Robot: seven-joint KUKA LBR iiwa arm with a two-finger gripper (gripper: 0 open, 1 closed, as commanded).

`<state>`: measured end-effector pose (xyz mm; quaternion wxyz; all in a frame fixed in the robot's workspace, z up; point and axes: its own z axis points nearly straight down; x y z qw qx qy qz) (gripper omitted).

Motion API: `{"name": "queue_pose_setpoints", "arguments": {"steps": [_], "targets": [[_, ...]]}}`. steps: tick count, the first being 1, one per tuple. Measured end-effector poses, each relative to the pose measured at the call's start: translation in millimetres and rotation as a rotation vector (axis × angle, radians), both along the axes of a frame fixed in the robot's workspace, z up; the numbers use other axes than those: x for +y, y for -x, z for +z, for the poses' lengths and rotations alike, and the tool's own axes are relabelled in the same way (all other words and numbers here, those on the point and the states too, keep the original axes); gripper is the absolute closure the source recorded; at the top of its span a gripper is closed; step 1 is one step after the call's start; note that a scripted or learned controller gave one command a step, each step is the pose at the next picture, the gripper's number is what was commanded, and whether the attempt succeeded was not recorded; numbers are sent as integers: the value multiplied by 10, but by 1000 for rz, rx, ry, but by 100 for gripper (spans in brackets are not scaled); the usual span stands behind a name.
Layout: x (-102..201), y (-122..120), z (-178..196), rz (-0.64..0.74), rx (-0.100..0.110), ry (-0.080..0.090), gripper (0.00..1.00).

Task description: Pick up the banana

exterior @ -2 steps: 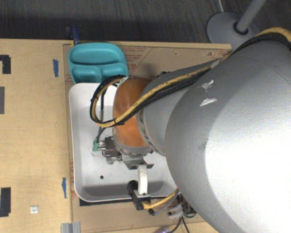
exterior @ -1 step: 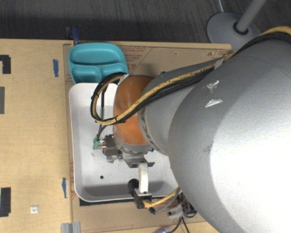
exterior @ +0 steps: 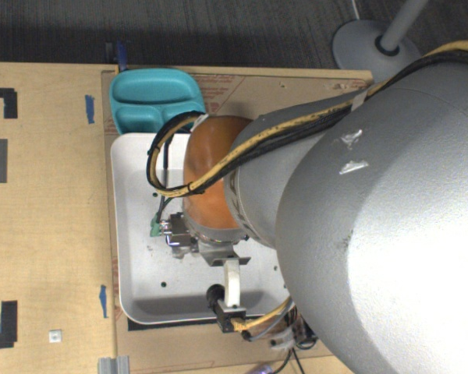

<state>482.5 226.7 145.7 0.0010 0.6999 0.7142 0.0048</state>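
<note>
My arm reaches in from the right, and its orange band (exterior: 210, 179) hangs over the middle of a white bin (exterior: 132, 209). Below the band, the metal body of my gripper (exterior: 183, 238) points straight down into the bin, seen from above. A small green piece (exterior: 154, 226) sticks out at its left side. The arm's bulk hides the bin's middle and right part, along with whatever lies under the gripper.
A teal moulded tray (exterior: 152, 100) sits at the bin's far edge. Black and yellow cables (exterior: 165, 142) loop off the wrist over the bin's left half. Bare bin floor (exterior: 136, 271) shows left and front. The cardboard bench (exterior: 47, 209) extends left, marked with blue tape.
</note>
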Motion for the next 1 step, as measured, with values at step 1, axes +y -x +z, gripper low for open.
{"name": "queue_pose_setpoints", "arguments": {"steps": [1], "targets": [[5,-4,100,0,-1,0,100]]}}
